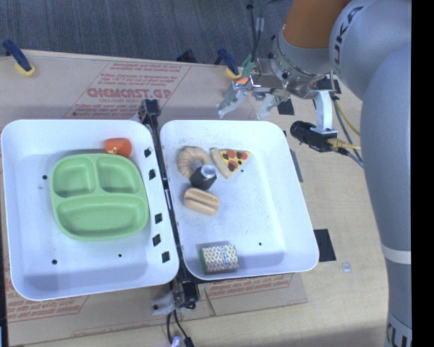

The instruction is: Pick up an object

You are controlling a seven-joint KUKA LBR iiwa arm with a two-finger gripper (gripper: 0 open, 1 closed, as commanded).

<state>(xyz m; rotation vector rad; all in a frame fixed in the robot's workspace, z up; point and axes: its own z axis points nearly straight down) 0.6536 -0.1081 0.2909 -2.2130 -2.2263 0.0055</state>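
My gripper (248,104) hangs over the cardboard just behind the back rim of the right bin (275,215), its fingers (228,103) spread open with nothing between them. In that bin lie a tan croissant (192,156), a pizza slice (231,161), a small black cylinder with a grey top (203,177), a hot-dog bun (201,201) and, near the front wall, a speckled block (219,257). All of them sit in front of the gripper and apart from it.
The left bin (22,215) holds a green divided plate (99,194) and a red-orange tomato-like toy (118,147) at its back edge. Black clips join the two bins along the middle wall (161,194). The arm (362,42) takes up the right side.
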